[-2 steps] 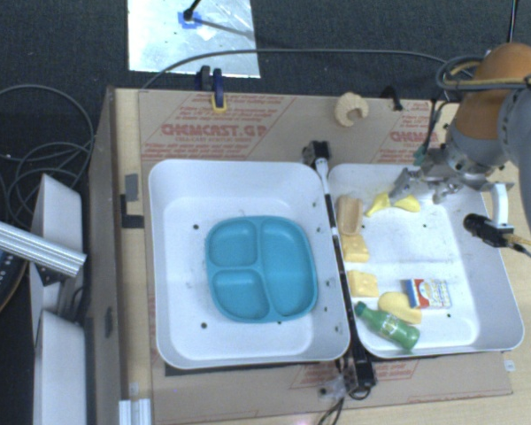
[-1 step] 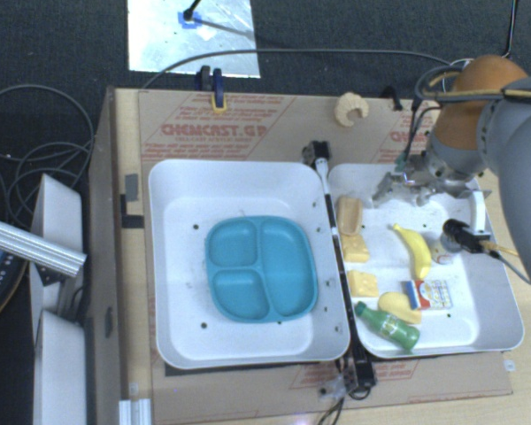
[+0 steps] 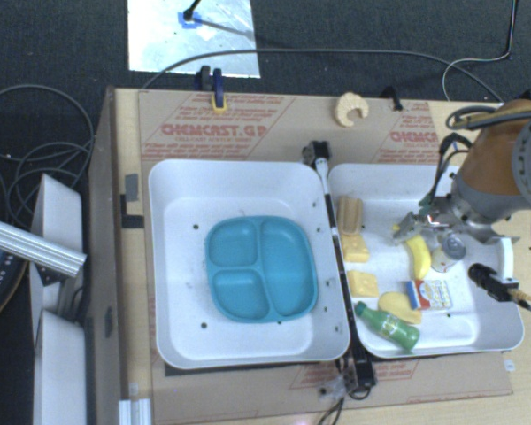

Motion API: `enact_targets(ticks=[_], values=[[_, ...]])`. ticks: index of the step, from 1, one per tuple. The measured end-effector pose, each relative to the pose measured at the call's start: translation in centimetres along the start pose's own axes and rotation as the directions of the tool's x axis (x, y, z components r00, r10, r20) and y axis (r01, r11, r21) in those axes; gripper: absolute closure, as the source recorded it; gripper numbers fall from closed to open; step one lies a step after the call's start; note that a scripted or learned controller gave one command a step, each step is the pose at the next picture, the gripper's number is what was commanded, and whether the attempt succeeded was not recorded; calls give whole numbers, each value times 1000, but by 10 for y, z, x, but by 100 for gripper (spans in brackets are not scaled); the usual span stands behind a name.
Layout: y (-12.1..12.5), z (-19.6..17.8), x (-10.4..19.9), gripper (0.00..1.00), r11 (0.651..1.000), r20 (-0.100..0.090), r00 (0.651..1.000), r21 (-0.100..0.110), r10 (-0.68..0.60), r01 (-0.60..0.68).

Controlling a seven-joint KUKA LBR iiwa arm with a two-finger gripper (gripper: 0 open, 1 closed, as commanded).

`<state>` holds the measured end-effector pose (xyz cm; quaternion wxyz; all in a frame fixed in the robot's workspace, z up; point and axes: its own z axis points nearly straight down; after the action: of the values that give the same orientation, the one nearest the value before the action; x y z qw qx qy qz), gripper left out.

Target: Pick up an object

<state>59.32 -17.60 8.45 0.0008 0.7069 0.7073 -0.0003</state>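
1. Nearest the camera, at the front of the right bin [image 3: 491, 333], a green bottle [image 3: 388, 323] lies on its side, with a rounded yellow piece [image 3: 396, 304] touching it just behind.
2. Beside those, a small white card with red and blue print [image 3: 432, 294] lies flat, and a pale yellow wedge [image 3: 363, 282] sits nearer the divider.
3. Across the divider, the left bin [image 3: 173, 237] holds a blue sectioned plate [image 3: 260, 266] lying flat.
4. Farther back in the right bin, a banana [image 3: 418, 257] lies just below the gripper [image 3: 414, 227]; whether its fingers are spread or closed cannot be told, and nothing is seen between them.
5. Along the divider lie a yellow block [image 3: 355, 247] and a tan ridged piece [image 3: 350, 212].
6. Beyond both bins, a cream curled object [image 3: 351, 108] rests on the cardboard [image 3: 248, 122].
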Motion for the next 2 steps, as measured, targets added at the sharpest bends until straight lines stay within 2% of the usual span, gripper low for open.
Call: enact_targets(ticks=[1, 2], values=[[1, -11, 1, 100, 1000, 0, 1000, -4, -1, 1], [-39, 0, 61, 100, 1000, -2, 1000, 0, -2, 2]])
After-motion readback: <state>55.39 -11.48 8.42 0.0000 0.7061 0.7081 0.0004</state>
